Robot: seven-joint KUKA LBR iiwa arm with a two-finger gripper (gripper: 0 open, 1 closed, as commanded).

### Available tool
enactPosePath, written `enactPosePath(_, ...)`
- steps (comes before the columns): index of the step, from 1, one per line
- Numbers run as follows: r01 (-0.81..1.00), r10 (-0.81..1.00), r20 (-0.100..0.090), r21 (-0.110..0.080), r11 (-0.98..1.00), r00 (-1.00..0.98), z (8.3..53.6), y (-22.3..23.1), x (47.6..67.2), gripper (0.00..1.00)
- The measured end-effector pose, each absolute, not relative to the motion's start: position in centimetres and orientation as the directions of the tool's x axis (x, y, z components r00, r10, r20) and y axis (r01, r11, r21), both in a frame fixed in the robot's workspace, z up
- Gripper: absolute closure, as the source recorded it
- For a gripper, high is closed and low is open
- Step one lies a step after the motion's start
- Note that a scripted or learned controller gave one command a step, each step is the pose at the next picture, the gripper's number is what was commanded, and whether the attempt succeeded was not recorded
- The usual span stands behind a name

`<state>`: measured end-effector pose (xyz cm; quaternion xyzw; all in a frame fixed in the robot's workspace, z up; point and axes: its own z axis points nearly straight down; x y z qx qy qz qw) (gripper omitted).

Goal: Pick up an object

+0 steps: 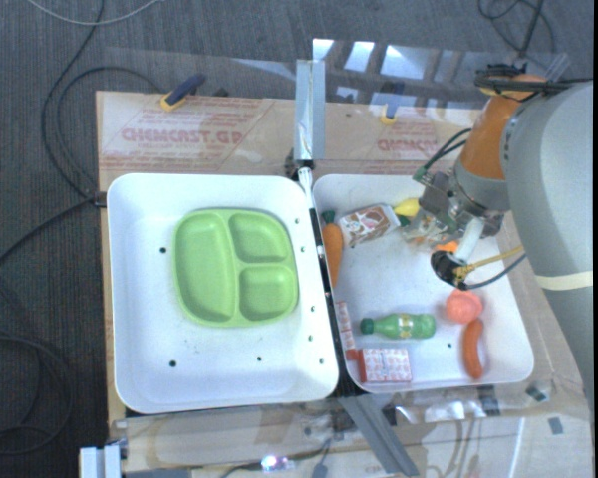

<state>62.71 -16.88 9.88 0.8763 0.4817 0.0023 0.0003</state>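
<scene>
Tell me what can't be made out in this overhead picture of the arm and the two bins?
- The hand: the wrist above covers it in the camera view, so its grip is unclear.
- The yellow item: partly hidden beside the wrist, too small to identify.
- The carton and red packet: print too small to read.

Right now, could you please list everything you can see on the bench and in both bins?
Divided plate: 1, green, left bin.
Carrot: 1, orange, right bin, left wall.
Carton: 1, brown and white, right bin, top.
Bottle: 1, green, right bin, lower middle.
Red box: 1, red and white, right bin, bottom.
Ball: 1, orange-pink, right bin, right.
Sausage: 1, orange-red, below ball.
Arm: 1, grey with orange band, above right bin.
</scene>
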Motion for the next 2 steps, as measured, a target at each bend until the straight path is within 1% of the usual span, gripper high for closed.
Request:
enactPosePath(1,0.819,0.819,-0.005,0.0,-0.574,0.574,20.43,-13.73,64.6,1.0)
enactPosePath(2,0.819,0.819,-0.006,-0.001,-0.574,0.574,20.39,-13.71,64.59,0.0)
